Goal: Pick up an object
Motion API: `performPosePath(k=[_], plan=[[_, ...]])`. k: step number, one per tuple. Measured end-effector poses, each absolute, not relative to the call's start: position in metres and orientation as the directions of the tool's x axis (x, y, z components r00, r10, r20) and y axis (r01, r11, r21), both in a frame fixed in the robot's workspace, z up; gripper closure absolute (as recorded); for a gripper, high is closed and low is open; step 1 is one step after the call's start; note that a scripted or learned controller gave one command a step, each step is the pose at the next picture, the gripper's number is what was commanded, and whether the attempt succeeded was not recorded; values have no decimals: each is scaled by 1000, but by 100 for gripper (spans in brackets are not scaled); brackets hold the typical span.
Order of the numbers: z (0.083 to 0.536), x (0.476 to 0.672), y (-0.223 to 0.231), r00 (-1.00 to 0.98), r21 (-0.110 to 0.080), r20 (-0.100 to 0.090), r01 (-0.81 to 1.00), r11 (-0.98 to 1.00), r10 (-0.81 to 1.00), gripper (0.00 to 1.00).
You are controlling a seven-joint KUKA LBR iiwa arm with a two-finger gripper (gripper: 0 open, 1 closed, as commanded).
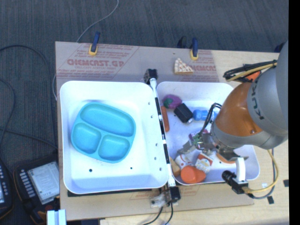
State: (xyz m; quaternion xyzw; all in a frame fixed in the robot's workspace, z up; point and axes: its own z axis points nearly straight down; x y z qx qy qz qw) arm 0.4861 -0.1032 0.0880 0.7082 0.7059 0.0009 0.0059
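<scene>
Judging by looks, the small orange object [192,175] at the near edge of the right bin [251,172] is a light, rigid plastic toy, rounded and probably a little slick, so a hold across its widest part from above seems safest; a pinch near its top could squirt it sideways. It lies against the bin's front wall, just beside a small white-and-red piece [203,162] and a tan item [179,162] to its left. The gripper [199,142] hangs low over this cluster, up and slightly right of the orange object, near it but with no contact that can be made out. How wide the fingers stand cannot be told, nor whether anything sits between them. Farther back in the same bin rest a purple toy [172,100], a black block [183,112] and a blue piece [200,114]. The left bin [75,177] carries a blue divided tray [103,131].
</scene>
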Motion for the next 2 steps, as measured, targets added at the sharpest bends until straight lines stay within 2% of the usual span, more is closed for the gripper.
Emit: performPosePath(k=[1,2], plan=[[99,488,-102,2,13,-4,1000,-2,1000,100],[99,488,-102,2,13,-5,1000,-2,1000,0]])
